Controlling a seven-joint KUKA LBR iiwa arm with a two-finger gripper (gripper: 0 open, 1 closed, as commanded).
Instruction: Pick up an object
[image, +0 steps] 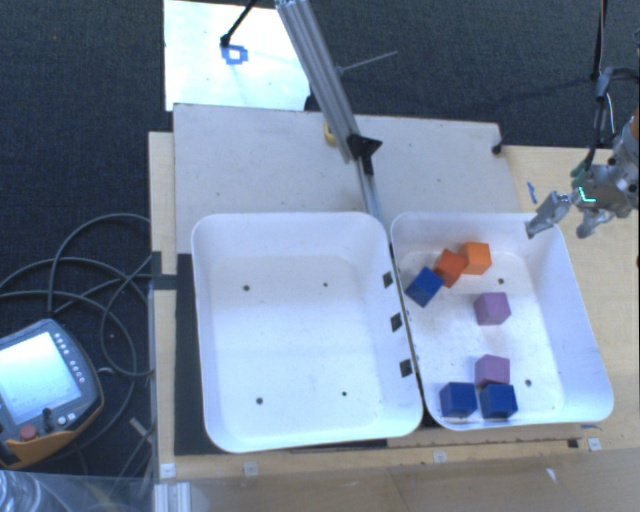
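Entry, right bin (575, 300): we counted seven cubes. Two orange cubes, one (477, 257) touching the other (451, 266), sat in the upper middle of that bin, with a blue cube (424, 286) just beside them to the left. A purple cube (491, 308) lay alone near the bin's centre. A second purple cube (492, 369) sat lower down, touching two blue cubes (459, 399) and (498, 401) along the bottom wall.

Entry, left bin (215, 300): we recorded no cubes in it.

Entry, gripper (566, 213): at the right edge of the frame, by the upper right corner of the right bin, well apart from every cube. Its two fingers stood spread wide with nothing between them.

Entry, pendant (40, 385): lower left of the frame, off the bench, with cables looping above it.

Progress, as we judged it: nothing had been picked. All cubes lay in the bin, none was lifted. What remained was the whole task: choosing a cube, descending over it, closing and raising. The lone purple cube looked the easiest candidate, having free space on all sides.
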